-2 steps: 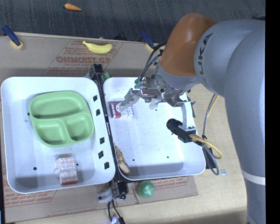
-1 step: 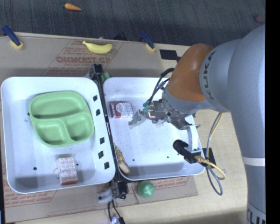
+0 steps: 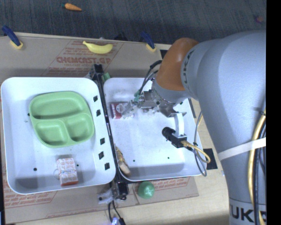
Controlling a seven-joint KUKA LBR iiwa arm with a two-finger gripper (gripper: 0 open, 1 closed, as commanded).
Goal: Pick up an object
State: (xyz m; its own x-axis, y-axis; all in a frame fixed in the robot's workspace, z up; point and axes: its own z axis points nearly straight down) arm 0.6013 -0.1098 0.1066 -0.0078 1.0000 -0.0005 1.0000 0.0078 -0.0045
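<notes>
My gripper (image 3: 130, 108) is low in the upper left part of the right bin (image 3: 150, 168), reaching in from the right under the grey arm with its orange band (image 3: 174, 67). A small red and white object (image 3: 116, 110) lies right at the gripper's tip, against the bin's left wall. Whether the gripper touches it or holds it is not clear. A tan object (image 3: 122, 165) lies in the same bin, at the lower left corner.
The left bin (image 3: 9, 139) holds a green divided tray (image 3: 61, 118) and a small red and white packet (image 3: 66, 171). Outside the bins, a green ball (image 3: 145, 189) and a yellow banana (image 3: 98, 46) lie on the cardboard. A black cable fitting (image 3: 172, 137) hangs over the right bin.
</notes>
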